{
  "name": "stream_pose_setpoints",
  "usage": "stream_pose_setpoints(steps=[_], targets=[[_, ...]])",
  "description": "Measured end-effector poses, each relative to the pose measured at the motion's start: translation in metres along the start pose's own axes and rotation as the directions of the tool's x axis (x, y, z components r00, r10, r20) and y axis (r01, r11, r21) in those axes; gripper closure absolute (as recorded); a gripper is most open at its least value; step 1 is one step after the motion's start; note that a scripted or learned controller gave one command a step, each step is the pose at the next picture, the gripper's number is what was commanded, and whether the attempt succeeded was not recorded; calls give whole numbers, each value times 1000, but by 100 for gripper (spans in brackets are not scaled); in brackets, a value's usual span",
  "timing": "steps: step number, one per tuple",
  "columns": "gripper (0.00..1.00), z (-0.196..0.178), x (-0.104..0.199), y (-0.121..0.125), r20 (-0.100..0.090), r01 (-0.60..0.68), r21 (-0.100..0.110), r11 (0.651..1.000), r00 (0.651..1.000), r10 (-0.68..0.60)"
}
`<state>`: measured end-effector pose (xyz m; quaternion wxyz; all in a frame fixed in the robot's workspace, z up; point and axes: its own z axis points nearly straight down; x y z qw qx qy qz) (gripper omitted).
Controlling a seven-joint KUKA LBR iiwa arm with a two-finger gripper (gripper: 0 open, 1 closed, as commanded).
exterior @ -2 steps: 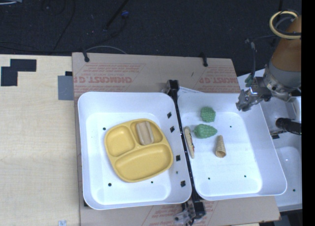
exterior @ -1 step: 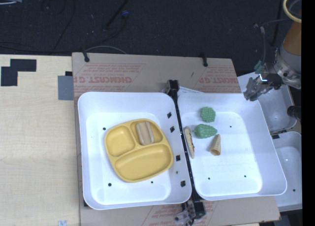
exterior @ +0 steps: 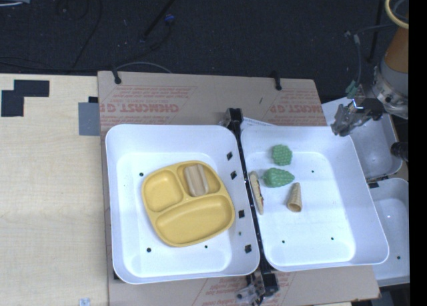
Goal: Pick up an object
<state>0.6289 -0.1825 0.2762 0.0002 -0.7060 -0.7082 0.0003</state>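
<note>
Green lumps (exterior: 281,155): two; cone (exterior: 294,197): one; end effector (exterior: 347,122) grip state unclear.

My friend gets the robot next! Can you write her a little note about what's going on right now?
Gripper: up by the right bin's far right corner, over its rim, nothing between its fingers that I can see.
Right bin: two green lumps, a small tan cone, and a long tan stick against the left wall.
Left bin: a yellow tray with a tan piece in one back compartment.
Done: nothing picked up yet.
Left: go down, grab one object, lift it.
</note>
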Motion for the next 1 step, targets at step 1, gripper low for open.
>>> stream_pose_setpoints(steps=[1], targets=[[100,6,60,9,-2,2,2,1000,1000,-2]])
